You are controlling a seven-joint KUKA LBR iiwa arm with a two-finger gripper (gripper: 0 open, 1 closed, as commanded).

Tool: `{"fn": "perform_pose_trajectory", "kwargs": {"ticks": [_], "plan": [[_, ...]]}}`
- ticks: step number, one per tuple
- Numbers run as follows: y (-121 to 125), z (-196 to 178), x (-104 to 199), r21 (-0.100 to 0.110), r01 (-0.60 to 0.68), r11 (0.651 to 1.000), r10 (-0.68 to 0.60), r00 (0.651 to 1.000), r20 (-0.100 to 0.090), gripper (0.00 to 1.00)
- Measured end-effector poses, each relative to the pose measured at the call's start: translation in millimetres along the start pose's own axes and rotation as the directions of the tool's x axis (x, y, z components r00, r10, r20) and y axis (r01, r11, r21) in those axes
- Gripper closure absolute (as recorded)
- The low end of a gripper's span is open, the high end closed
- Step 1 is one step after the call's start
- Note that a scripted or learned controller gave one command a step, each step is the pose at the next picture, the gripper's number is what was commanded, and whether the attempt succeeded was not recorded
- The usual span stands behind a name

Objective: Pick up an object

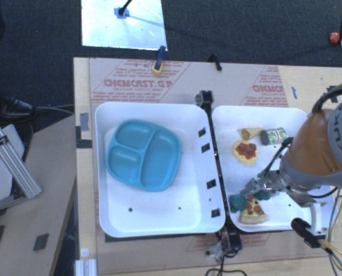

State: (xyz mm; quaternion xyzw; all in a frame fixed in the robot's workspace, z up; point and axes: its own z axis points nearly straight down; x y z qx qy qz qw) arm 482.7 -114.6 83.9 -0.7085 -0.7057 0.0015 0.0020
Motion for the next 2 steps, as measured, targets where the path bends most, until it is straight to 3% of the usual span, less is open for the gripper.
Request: {"fn": "perform_pose_trajectory", "kwargs": {"ticks": [1,2], "plan": [[5.4,-11.9,2.0,-0.011,0.006,1.000,-0.006,1.000,0.002,1.00],[36.1,-105.8,117.0,-0.018,0.021,1.000,-0.021,1.000,-0.003,1.00]]}}
